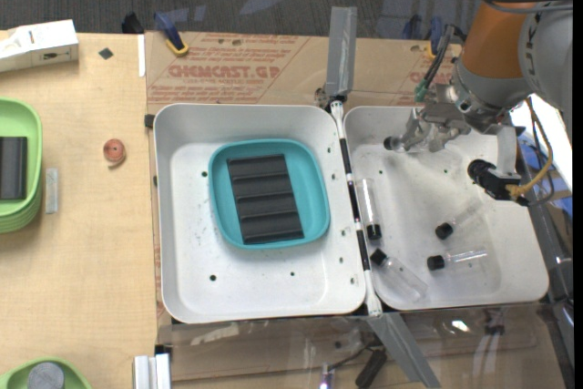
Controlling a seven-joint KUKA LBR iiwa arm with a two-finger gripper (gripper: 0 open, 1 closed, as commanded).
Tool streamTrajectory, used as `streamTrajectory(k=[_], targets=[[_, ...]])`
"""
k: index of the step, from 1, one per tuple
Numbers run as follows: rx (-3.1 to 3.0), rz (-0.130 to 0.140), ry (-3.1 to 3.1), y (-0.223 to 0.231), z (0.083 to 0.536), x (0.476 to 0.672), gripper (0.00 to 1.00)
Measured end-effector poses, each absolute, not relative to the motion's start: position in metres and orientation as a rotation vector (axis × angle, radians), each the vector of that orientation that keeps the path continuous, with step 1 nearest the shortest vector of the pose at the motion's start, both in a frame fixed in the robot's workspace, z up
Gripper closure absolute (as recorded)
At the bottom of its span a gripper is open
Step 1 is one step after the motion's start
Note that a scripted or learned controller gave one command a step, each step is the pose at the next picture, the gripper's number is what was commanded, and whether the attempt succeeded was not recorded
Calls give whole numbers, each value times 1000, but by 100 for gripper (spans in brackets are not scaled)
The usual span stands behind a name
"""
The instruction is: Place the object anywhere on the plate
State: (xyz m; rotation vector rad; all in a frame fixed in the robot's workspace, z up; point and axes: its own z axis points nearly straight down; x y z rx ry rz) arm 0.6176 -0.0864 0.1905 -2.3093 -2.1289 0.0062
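Low in the frame's right bin (510, 287), clear capped vials (455, 260) lie loose; they look slippery and could roll or squirt from a pinch. The teal plate (314, 196) with its dark ridged insert waits in the left bin. Farther up, the gripper (421, 134) hangs over the right bin's upper corner; I cannot tell its opening or any load.

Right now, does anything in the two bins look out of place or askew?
Nothing damaged. Several clear plastic tubes with black caps lie scattered at odd angles in the right white bin, while the teal square plate in the left bin holds dark grey ribbed slabs.
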Motion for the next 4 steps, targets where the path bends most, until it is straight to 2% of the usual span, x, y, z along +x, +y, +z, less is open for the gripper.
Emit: streamTrajectory(k=[1,2,3,4], targets=[[-2310,6,-2129,-86,191,618,0],[-2189,3,-2255,-150,184,628,0],[-2227,2,-2218,-191,219,650,0],[-2184,2,-2260,-218,315,633,0]])
